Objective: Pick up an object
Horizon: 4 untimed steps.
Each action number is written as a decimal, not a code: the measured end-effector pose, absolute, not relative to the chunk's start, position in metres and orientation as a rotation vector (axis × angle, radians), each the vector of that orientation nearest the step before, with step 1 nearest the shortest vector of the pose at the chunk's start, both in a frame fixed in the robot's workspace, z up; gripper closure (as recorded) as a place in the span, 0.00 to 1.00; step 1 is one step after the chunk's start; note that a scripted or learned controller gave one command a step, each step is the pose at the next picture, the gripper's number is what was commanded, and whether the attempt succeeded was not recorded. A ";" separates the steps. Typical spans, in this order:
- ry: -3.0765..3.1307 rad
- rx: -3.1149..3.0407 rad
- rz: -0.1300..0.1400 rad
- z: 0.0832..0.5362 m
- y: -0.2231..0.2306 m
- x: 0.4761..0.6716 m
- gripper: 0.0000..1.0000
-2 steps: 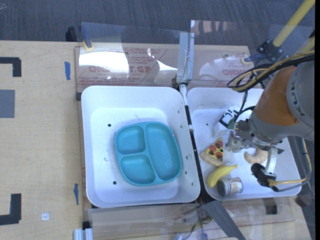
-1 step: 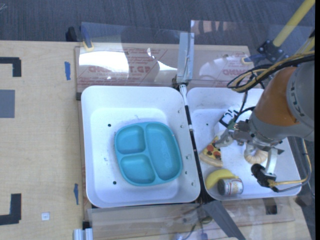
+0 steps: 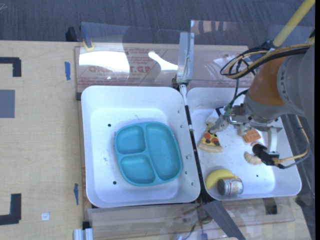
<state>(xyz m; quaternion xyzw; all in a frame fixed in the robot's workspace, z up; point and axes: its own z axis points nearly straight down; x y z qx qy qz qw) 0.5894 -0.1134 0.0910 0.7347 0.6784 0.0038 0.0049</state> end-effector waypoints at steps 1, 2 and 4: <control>1.970 2.461 -0.024 0.088 -0.098 0.653 0.00; 2.158 2.289 -0.004 0.086 -0.135 0.640 0.00; 1.944 2.522 -0.054 0.089 -0.135 0.658 1.00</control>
